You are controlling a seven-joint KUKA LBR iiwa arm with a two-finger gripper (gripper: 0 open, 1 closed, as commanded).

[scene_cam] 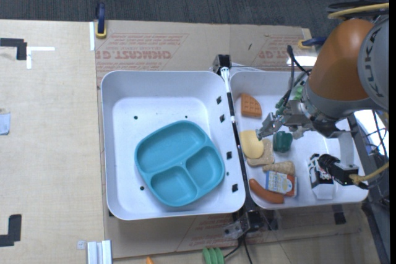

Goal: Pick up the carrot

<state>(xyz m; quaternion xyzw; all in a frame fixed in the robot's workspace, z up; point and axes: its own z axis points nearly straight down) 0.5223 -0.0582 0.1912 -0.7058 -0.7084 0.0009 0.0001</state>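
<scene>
Carrot (pixel 266 191): lying at the lower middle of the right bin (pixel 356 195), long axis running left-right, tilting down rightward
Claw (pixel 272 126): hovering above-right of the carrot, over the yellow piece (pixel 251 144); grip state I cannot tell
Surface: cardboard-covered bench (pixel 49 151), teal tray (pixel 179 162) sitting in the left bin (pixel 114 151)
</scene>
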